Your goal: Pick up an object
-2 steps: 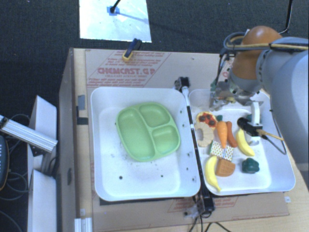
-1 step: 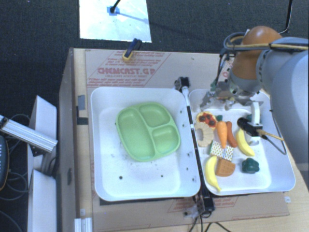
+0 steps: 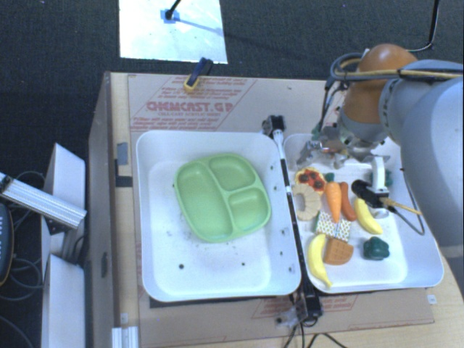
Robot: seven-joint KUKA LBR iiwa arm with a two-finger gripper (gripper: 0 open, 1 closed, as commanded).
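Note:
My gripper [image 3: 328, 151] hangs over the far end of the right bin [image 3: 424, 256], below the orange wrist band. Just in front of it lies a pizza slice [image 3: 310, 179]. Nearer the middle of the bin are a carrot [image 3: 333, 199], a yellow banana [image 3: 367, 217], a pale cookie [image 3: 308, 205] and a checkered piece [image 3: 333, 228]. A second banana [image 3: 317, 260], a brown bread piece [image 3: 338, 251] and a dark green pepper [image 3: 375, 249] lie at the near end. Nothing shows in the gripper.
The left bin [image 3: 167, 267] holds a light green divided plate [image 3: 221, 196]. A black divider [image 3: 288, 201] runs between the bins. The grey arm [image 3: 424, 129] covers the right bin's far right corner. A yellow-handled tool [image 3: 196, 75] lies on the cardboard behind the bins.

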